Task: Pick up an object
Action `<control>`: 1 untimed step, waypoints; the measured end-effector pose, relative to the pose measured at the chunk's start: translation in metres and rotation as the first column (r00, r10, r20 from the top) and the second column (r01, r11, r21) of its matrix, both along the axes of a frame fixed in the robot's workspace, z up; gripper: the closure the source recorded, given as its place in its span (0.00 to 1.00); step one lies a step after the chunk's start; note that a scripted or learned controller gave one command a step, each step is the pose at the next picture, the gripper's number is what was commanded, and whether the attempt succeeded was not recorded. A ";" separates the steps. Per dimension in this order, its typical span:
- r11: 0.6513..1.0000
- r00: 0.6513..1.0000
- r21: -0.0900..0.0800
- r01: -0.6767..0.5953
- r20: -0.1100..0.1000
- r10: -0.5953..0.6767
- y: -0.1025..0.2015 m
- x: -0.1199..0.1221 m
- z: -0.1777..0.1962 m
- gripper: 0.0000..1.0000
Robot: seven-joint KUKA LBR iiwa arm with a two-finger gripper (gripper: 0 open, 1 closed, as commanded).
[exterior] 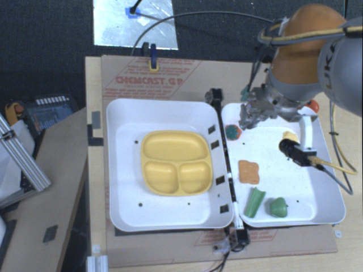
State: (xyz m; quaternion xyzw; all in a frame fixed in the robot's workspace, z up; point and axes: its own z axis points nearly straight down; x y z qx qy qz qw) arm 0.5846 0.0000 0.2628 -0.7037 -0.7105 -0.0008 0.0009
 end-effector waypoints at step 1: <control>1.000 1.000 -0.001 0.001 -0.001 -0.001 0.046 -0.019 -0.019 1.00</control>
